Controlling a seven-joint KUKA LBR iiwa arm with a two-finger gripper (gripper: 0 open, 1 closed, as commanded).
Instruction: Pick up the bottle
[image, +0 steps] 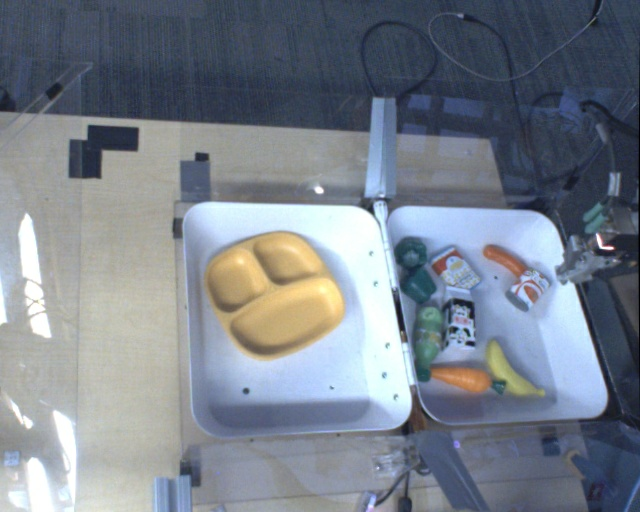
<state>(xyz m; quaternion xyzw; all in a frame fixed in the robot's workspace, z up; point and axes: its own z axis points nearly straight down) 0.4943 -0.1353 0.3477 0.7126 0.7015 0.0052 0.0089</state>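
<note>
Lying lengthwise, green bottle (429, 334) cap toward the bin's (570, 395) far edge; gripper (585, 262) state unclear

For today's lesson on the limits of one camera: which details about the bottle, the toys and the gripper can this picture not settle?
- Gripper, camera view: cut off by the right edge and blurred.
- Bottle, camera view: too small to read any label; its lower end meets the carrot, overlap unclear.
- Milk carton, camera view: print too small to read.
</note>
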